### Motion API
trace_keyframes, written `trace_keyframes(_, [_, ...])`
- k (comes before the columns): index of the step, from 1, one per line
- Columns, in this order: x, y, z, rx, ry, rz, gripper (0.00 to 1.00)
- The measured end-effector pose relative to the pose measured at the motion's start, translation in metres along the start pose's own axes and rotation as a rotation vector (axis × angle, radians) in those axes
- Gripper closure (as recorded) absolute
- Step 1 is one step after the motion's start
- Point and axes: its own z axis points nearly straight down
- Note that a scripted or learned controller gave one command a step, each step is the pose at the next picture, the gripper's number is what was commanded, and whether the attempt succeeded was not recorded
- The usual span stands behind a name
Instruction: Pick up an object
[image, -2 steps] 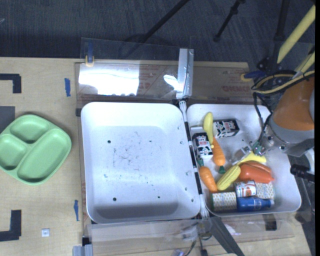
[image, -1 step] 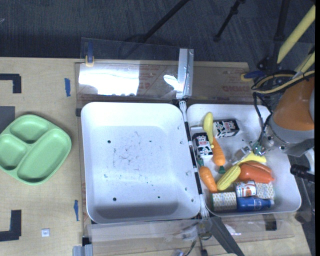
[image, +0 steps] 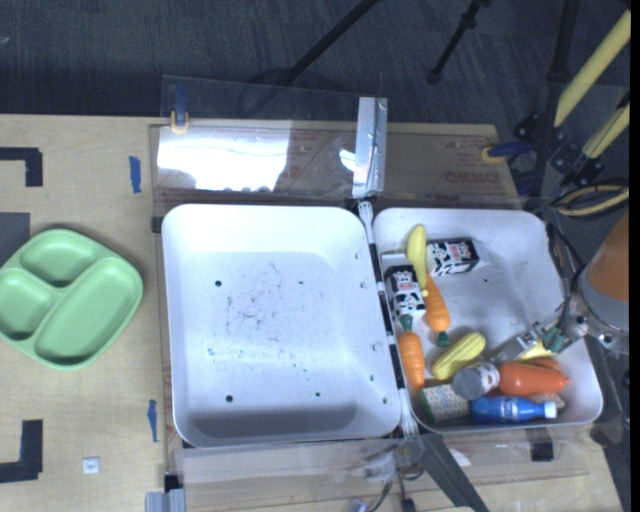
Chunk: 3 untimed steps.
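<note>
Gripper (image: 545, 338) low at right bin's (image: 500, 228) right side, grip state unclear. Orange bottle (image: 532, 379) just below it, lower right of frame, long axis left-right.

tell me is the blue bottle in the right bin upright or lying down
Lying down: the blue bottle rests lengthwise along the right bin's near wall, beneath the orange-red bottle.

One fixed camera looks down at a slant on the bench (image: 80, 150), both bins mid-frame, from moderate height.
</note>
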Motion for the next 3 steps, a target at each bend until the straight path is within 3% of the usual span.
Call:
trace_keyframes(1, [-0.001,0.001,-0.01,-0.004,-0.003,0.002,1.0])
trace_keyframes(2, [-0.019,0.022,0.008,-0.001,-0.007,0.287,1.0])
trace_keyframes(3, [0.053,0.062,-0.128,0.002,-0.006,0.579,1.0])
